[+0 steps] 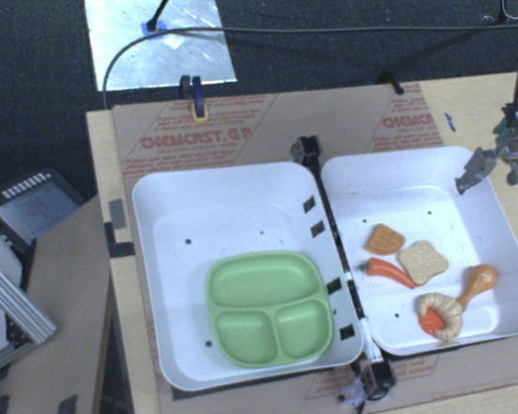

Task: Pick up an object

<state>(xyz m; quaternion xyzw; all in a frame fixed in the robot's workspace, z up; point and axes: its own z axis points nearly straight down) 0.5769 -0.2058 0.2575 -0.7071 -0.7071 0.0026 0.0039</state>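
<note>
Toy food (422, 262) well below tool (498, 165)

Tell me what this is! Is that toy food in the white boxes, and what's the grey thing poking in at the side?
One camera took this picture from above, looking down at a bench. On it sit two shallow white bins, side by side. The left bin holds a green plate with three sections. The right bin holds toy food: a cracker, a toast slice, a carrot, a drumstick and a shrimp. The grey thing at the right is the robot's gripper, the end of a robot arm. It works like a hand with two jaws for pinching things. Its job is to pick something up. Right now it is over the right bin's far corner, away from the toys, with nothing between its jaws.
</note>
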